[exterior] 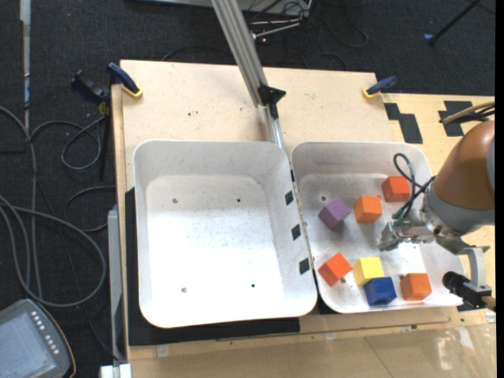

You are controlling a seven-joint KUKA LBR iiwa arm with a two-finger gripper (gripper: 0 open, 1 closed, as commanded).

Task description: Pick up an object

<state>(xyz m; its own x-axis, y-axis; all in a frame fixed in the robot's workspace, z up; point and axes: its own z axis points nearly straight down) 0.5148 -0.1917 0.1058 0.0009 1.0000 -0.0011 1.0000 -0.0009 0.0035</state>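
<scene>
The right bin (315,164) holds several small blocks. A purple block (335,212) and an orange one (368,208) lie mid-bin, with another orange block (396,187) behind them. Along the front sit an orange block (336,268), a yellow block (368,270), a blue block (380,290) and an orange block (416,287). My gripper (391,239) hangs low over the bin floor right of centre, between the orange block at the middle and the yellow one. I see no block between its fingers.
The left bin (150,172) stands beside the right one, sharing a raised middle wall. A slanted metal pole (240,38) runs from the bench's back edge. Clamps sit at the back corners. A black fixture (466,288) sticks out near the right bin's front right corner.
</scene>
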